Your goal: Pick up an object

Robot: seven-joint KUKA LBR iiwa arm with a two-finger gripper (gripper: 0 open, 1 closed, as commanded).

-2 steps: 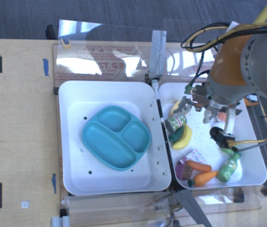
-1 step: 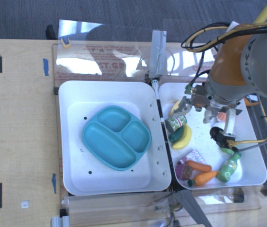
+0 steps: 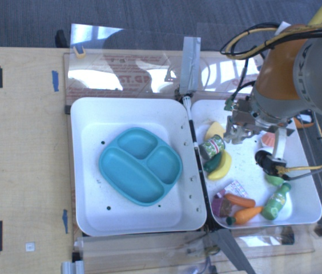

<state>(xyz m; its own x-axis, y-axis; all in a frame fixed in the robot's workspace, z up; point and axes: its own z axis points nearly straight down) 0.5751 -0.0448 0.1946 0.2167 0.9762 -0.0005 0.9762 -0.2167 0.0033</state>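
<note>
- Claw [image 3: 236, 135] hangs low over the right bin [image 3: 306, 210], just beside a small green can [image 3: 213, 147]; I cannot tell if it is open or shut.
- Right bin holds the can, a yellow banana [image 3: 224, 165], two carrots [image 3: 245, 208] and a green bottle [image 3: 276, 203].
- Left bin [image 3: 87, 124] holds a blue plate [image 3: 140, 165] with three parts.
- Grey arm [image 3: 298, 67] reaches down from the right.

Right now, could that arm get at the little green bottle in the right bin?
Probably yes: the green bottle lies uncovered near the right bin's front corner, beside the carrots, and the gripper hangs over that bin.
</note>
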